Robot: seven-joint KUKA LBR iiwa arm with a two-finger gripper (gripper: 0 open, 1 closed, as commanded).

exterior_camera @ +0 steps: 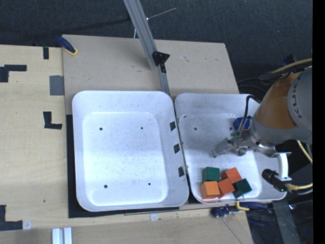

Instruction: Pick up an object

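Several small blocks lie clustered in the front part of the right bin (203, 111): a green block (210, 174), an orange block (232, 175), another orange block (209, 188), a red-orange block (226, 187) and a dark green block (242, 187). My gripper (224, 147) hangs low over the middle of the right bin, just behind the cluster and apart from it. Nothing shows in its grasp. A blue piece (238, 124) sits close behind the gripper, by the wrist; I cannot tell whether it is a block or part of the arm.
The left bin (81, 111) stands beside the right one, the rims touching. A slanted metal pole (142, 24) rises from a clamp behind the bins. The arm's orange band (277, 108) overhangs the right bin's right rim. Cables lie at the front right.
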